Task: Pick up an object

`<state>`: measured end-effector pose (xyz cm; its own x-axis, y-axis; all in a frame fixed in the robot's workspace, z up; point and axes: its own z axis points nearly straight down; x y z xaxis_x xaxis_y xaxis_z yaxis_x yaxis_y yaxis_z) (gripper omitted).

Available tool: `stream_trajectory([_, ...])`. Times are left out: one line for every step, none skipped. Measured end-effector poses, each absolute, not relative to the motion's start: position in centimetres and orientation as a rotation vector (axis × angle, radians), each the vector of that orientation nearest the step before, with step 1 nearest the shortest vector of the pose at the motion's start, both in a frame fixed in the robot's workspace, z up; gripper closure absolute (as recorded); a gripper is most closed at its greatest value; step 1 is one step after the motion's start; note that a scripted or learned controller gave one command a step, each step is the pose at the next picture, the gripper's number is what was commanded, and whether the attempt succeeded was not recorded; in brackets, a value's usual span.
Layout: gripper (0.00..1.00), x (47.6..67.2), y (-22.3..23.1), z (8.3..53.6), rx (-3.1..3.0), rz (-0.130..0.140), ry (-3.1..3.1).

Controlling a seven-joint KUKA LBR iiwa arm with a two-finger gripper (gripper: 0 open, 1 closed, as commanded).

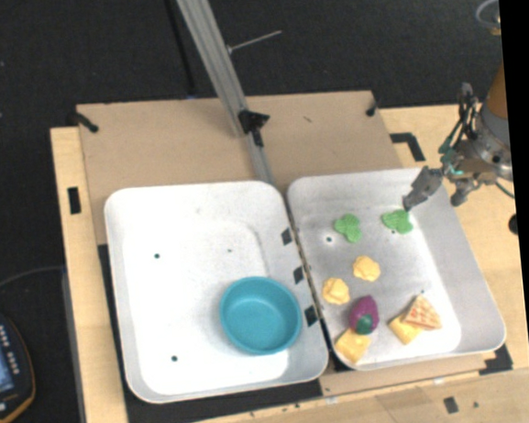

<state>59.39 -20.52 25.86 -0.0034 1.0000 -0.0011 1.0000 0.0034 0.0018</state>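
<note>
Camera view: your pincer (425, 185) hangs at the far right of the right bin (453, 263), just above a green piece (397, 221); you cannot tell how it is set. A second green piece (347, 227) lies left of it. Nearer lie yellow pieces (366, 267), a purple piece (363, 314) and an orange wedge (423, 314). A blue bowl (260, 314) sits in the left bin (155, 225).

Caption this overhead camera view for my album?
Robot tool beside green toy in right bin; blue bowl sits left.
</note>
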Motion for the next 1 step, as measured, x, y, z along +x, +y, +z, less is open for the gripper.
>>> stream_trajectory([0.0, 59.38, -20.54, 25.88, 2.215, 0.0, 2.224])
